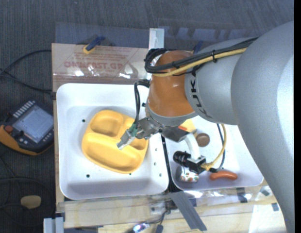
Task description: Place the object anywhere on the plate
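Observation:
A yellow plate with divided compartments lies in the left white bin. My gripper hangs over the plate's right part, close to its surface, with the grey and orange arm reaching in from the right. A small green bit shows at the gripper's upper part; I cannot tell whether it is a held thing. Loose objects lie in the right bin: a brown round piece, an orange carrot-like piece and a small pale patterned piece.
A yellow object with a red bit beside it peeks out under the arm in the right bin. The ridge between the bins runs just right of the gripper. A handheld pendant lies on the floor at left.

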{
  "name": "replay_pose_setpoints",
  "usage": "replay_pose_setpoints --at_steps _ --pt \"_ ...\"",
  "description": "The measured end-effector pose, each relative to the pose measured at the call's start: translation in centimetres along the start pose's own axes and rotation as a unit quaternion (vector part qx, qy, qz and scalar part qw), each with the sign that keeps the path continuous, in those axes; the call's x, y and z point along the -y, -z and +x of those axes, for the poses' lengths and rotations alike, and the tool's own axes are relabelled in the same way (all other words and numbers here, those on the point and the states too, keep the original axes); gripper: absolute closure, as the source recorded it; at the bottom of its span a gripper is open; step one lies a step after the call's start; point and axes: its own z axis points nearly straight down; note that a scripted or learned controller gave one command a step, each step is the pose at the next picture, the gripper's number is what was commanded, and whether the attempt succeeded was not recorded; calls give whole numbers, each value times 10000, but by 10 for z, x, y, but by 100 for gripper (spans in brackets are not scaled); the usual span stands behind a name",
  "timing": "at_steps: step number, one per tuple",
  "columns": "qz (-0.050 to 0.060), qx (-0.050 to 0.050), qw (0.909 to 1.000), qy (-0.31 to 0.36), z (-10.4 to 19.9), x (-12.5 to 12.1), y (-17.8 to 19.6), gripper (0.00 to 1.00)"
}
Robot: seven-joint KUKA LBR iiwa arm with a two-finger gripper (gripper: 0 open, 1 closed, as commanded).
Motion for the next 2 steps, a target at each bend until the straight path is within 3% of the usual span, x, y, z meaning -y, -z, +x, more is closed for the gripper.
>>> replay_pose_setpoints --at_steps 1,2 --pt "8 -11 10000 5 1 0 8 100" --pt "11 -11 10000 6 1 0 8 0"
